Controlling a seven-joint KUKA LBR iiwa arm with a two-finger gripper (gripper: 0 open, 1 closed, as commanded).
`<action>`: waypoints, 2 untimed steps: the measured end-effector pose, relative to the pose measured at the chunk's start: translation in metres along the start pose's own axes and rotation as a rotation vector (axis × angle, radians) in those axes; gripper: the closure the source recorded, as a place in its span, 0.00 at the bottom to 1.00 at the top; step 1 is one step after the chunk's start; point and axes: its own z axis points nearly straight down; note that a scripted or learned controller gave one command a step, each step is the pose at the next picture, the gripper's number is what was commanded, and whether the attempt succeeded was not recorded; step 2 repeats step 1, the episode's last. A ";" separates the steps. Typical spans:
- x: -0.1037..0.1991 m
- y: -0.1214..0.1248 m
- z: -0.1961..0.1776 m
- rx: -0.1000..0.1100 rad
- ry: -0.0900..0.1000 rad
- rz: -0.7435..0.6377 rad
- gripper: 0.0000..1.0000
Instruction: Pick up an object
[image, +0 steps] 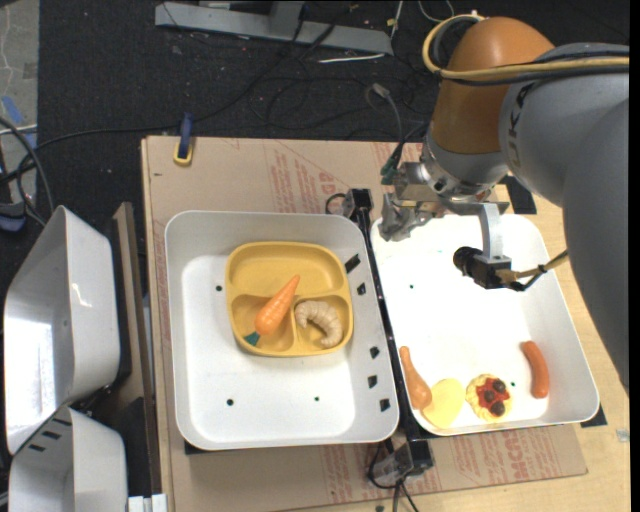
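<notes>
Your gripper (400, 215) hangs over the right bin's (470, 330) far-left corner; you cannot tell its state. The sausage (538, 368), pizza slice (489, 396) and orange piece (414, 377) lie along the near edge.

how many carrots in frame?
2. One carrot lies in the yellow divided plate, left bin; another carrot sits at the right bin's near-left corner.

a robotics lab: white bins (200, 400) on a cardboard-topped bench (290, 165), loose cables (330, 100) on dark floor.
</notes>
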 end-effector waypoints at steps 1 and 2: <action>0.063 0.001 -0.001 0.001 0.000 -0.001 1.00; 0.063 0.001 -0.001 0.001 0.000 -0.001 1.00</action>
